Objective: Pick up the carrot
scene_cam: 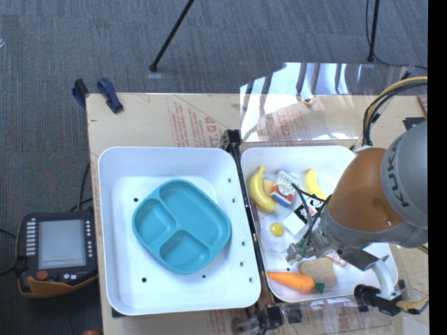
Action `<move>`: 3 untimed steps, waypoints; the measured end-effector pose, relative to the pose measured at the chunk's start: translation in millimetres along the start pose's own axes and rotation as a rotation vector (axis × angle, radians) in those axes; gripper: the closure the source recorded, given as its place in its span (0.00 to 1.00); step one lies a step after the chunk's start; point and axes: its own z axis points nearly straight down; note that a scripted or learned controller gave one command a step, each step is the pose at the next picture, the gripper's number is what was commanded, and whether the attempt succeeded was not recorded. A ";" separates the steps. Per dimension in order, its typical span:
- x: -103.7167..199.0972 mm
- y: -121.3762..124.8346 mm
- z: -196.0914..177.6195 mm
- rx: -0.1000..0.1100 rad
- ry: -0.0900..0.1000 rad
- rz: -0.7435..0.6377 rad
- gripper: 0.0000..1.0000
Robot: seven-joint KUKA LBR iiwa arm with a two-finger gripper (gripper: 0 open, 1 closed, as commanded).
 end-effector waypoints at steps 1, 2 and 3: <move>0.0 -0.2 0.4 0.001 0.000 0.001 0.00; -7.0 -1.0 16.7 -0.005 -0.003 0.171 0.00; -6.8 -1.9 8.2 -0.001 0.000 0.171 1.00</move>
